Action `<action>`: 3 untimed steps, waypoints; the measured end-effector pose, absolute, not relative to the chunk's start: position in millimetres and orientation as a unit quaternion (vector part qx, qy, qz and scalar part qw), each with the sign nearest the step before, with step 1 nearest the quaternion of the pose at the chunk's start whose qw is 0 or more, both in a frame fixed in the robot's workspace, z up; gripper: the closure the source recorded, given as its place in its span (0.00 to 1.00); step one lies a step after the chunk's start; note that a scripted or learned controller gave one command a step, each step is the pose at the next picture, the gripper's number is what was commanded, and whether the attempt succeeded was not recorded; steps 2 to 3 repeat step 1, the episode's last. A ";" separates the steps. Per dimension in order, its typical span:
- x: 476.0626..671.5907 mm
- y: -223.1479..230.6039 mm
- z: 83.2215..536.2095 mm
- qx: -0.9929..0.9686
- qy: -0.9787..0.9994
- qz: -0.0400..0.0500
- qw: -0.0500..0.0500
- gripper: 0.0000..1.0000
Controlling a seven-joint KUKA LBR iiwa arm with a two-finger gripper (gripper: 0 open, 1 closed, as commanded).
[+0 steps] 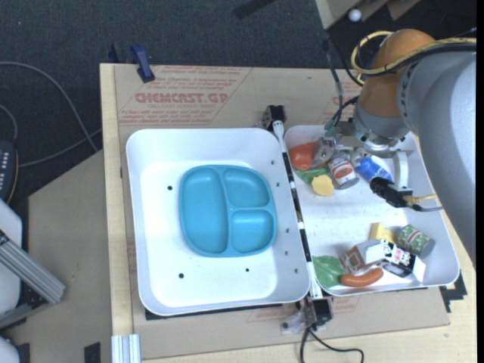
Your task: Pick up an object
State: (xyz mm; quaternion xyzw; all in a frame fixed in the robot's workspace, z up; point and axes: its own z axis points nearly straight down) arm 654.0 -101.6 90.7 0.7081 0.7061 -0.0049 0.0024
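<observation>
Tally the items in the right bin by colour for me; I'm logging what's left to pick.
Counting by main colour; small or overlapping pieces may hide more.
Red or orange: 3 (tomato-like piece, red-banded can, sausage)
Green: 3 (leaf, green piece, small box)
Yellow: 2 (round piece, block)
Blue: 1 (cylinder)
Total: 9

You get even, fairly bright overhead light here. Both white bins [219,293] read nearly blown out along their rims, with only soft, short shadows under the blue tray [227,209]. The arm [446,119] at the right edge looks large and slightly soft; the floor stays dim.
</observation>
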 end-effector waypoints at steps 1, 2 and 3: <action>654.8 -97.0 100.3 0.707 0.707 -0.002 0.001 1.00; 654.8 -97.0 100.3 0.707 0.707 -0.002 0.001 1.00; 654.8 -97.0 100.3 0.707 0.707 -0.002 0.001 1.00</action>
